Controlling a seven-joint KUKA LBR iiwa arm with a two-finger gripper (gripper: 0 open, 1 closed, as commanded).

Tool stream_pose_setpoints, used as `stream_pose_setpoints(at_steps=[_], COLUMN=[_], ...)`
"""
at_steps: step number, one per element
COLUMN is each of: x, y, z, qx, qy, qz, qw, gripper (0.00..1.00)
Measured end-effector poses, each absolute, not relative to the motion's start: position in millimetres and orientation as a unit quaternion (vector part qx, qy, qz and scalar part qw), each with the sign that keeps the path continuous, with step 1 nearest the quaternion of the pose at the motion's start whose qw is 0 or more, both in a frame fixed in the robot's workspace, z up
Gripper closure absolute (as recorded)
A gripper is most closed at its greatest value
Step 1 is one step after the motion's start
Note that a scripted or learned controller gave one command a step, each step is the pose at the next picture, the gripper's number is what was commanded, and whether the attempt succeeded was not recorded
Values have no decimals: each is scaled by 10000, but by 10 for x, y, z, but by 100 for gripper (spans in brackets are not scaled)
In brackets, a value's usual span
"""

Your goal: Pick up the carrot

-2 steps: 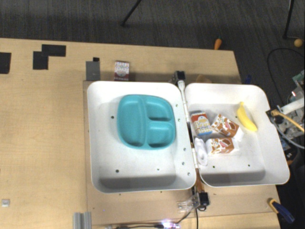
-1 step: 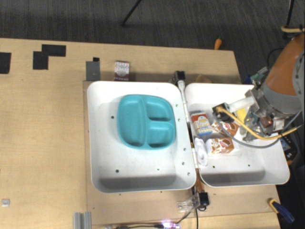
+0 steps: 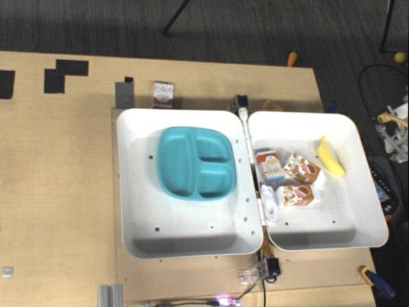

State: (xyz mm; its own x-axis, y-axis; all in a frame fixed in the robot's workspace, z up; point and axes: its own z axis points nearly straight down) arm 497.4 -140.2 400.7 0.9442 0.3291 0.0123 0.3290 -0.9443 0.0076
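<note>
The state of the tool cannot be told from this view, open, closed or gripping, so the account has to begin with the bins it would reach into from the bench's right edge. The right bin (image 3: 361, 190) holds a loose heap towards its left wall, probably just as it was tipped in: a yellow banana (image 3: 331, 157) lies apart, nearer the bin's far right corner. A small carton (image 3: 270, 166) with a red and blue label stands beside two brown and white packets (image 3: 301, 169), one behind the other, and a white wrapper (image 3: 268, 204) lies against the wall. Their printing is too small to read. The left bin (image 3: 131, 190) carries a teal divided plate (image 3: 195, 163), set flat near its middle, which looks like a place meant for putting things down. As for the carrot, the nearest match in colour is a small orange piece (image 3: 292, 59) just past the far edge of the bench, outside both bins. It is too small to say whether this is the carrot. If it is, it sits well away from the heap and would be an awkward reach. On the bench beyond the left bin stand a grey block (image 3: 124, 93) and a small patterned box (image 3: 163, 94), its marking unreadable. Black patches (image 3: 64, 75) lie towards the far left corner, likely markers for the camera.
</note>
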Motion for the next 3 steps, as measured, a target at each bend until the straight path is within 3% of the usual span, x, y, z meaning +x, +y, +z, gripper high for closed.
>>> stream_pose_setpoints(at_steps=[1,2,3], x=[4876,5244,4987], y=[-672,-1724,-1178], z=[3106,3810,2725], qx=[9863,9775,9422], qy=[1646,2109,3350], qz=[-21,31,-12], qw=[-23,35,-16], gripper=[100,100,100])
